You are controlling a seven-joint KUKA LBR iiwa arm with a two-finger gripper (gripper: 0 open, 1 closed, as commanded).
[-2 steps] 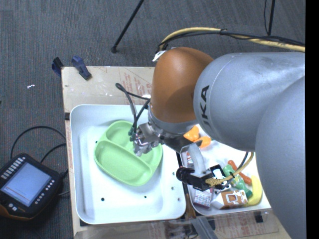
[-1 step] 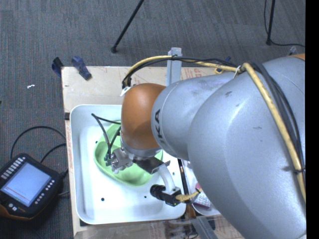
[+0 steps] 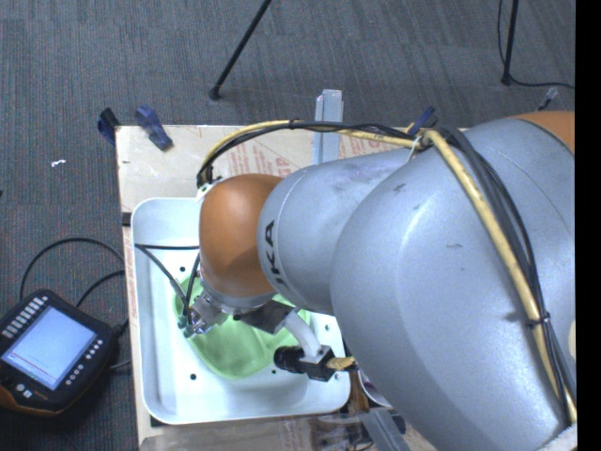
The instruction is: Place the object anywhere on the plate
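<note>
A light green plate (image 3: 235, 353) lies in the left white bin (image 3: 150, 252), toward its front right. The arm's orange wrist band and grey body cover most of the plate and the bin's right part. My gripper (image 3: 195, 321) pokes out below the orange band, low over the plate's left edge. I cannot make out any loose object; the arm hides whatever lies under it.
The arm's bulk covers the right bin. Blue clamps (image 3: 150, 126) sit on the bench's far left corner. A teach pendant (image 3: 49, 348) lies on the carpet left of the bench, and tripod legs (image 3: 246, 36) stand behind.
</note>
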